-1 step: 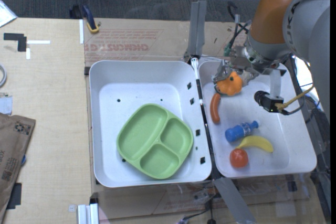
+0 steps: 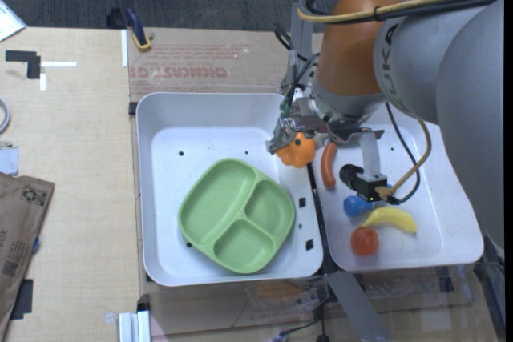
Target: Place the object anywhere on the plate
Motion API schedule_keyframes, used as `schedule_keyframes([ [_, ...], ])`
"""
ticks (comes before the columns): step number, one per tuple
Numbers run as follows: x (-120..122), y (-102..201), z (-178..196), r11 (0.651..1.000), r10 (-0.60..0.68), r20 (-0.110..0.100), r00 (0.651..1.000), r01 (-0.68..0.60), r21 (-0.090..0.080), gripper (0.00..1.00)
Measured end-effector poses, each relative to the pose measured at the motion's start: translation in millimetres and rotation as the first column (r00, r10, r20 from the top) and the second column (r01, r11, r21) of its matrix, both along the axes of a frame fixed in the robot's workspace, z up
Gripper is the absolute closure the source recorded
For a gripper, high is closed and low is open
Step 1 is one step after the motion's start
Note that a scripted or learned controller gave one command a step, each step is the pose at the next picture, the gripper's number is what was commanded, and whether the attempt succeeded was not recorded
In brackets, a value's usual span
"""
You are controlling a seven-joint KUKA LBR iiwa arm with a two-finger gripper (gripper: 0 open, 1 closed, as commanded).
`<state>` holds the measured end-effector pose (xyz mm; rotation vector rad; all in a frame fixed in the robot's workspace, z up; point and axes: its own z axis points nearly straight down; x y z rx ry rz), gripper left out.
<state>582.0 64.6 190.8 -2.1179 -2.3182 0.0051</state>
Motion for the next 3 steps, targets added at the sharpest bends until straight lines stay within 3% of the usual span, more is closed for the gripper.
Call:
schedule_keyframes([
  [1, 0, 0, 0, 1.000, 0.000, 0.000, 1.000, 0.000, 0.000, 0.00],
  [2, -92, 94, -97, 0.969, -0.249, 0.000, 0.969, 0.249, -0.001, 0.00],
  [3, -77, 12, 3, 0.991, -0.135, 0.001, 0.991, 0.135, -0.001, 0.00],
])
